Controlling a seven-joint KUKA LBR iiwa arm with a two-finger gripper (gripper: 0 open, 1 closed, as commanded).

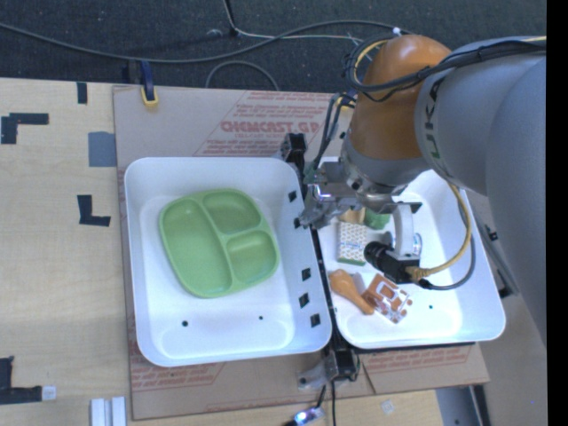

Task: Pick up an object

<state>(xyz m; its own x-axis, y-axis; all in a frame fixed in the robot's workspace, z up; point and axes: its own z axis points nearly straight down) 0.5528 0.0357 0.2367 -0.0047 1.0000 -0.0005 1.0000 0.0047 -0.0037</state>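
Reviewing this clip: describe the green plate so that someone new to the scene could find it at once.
Start with the two white bins side by side; take the left bin, away from the arm. The green plate lies flat in its middle, alone there. It is pale green with three compartments, unlike the small orange and patterned items in the right bin.

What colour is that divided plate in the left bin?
Light green, seen plainly in the camera view: the divided plate.
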